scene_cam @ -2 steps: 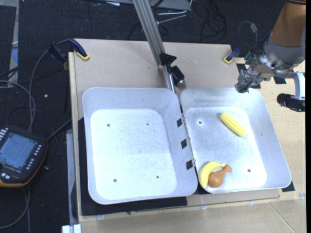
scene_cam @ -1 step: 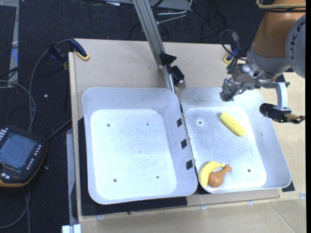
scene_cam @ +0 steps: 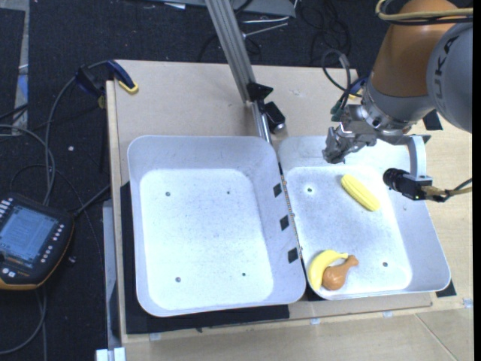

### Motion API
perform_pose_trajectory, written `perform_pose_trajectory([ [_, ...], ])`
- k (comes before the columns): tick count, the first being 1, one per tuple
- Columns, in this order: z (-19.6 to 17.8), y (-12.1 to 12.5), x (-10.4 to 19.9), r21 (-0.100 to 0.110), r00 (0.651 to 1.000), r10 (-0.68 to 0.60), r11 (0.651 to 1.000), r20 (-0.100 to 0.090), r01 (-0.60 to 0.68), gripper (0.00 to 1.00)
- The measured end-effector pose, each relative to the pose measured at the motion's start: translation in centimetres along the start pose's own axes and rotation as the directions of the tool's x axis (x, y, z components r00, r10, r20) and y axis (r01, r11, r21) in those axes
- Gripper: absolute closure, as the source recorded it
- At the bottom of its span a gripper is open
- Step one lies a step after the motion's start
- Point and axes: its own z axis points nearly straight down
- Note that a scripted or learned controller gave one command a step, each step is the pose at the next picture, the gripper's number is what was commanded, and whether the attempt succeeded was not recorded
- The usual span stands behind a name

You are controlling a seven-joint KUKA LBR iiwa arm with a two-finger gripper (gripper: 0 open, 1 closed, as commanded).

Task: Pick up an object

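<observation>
The gripper (scene_cam: pixel 335 153) hangs over the right bin (scene_cam: pixel 421 239) — whether it is released or clenched I cannot tell; the corn cob (scene_cam: pixel 360 192) lies just below-right, long axis slanting down-right.

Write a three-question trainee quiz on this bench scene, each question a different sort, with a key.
1. True or false: the corn cob lies in the left bin.
2. Which lies nearest the camera-side rim of the right bin? A) the corn cob B) the banana C) the gripper
3. Fill in: the brown drumstick lies touching the ____.

Key: 1 false, it lies in the right bin. 2 B. 3 banana.
</observation>
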Motion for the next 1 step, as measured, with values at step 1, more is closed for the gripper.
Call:
perform_pose_trajectory([
  [1, 1.26, -2.26, 5.05, 0.003, 1.0, 0.0, 1.0, 0.0, 0.0, 1.0],
])
